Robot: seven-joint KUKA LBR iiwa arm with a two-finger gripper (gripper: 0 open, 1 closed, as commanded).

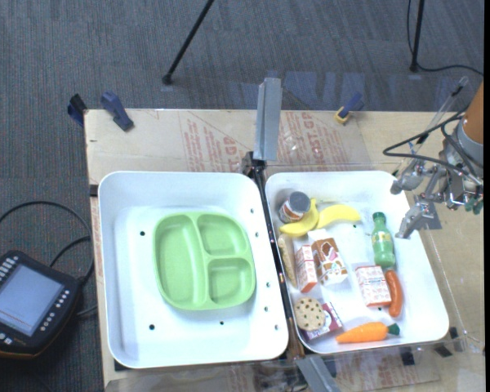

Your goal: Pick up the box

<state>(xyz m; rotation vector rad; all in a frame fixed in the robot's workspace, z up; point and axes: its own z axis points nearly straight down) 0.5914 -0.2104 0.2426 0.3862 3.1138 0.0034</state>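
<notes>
Right now gripper (420,207) over right bin (355,182) upper right rim, jaw state unclear, box (329,260) mid-bin among toy food, green plate (204,260) in left bin (118,219)

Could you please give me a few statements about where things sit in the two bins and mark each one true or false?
1. The green divided plate lies in the left bin. True.
2. The banana lies in the left bin. False: it lies in the right bin, beside the can.
3. The gripper is over the right bin's far right edge. True.
4. The carrot lies at the right bin's far side. False: it lies along the near edge.
5. The green bottle stands to the right of the small boxes. True.
</notes>
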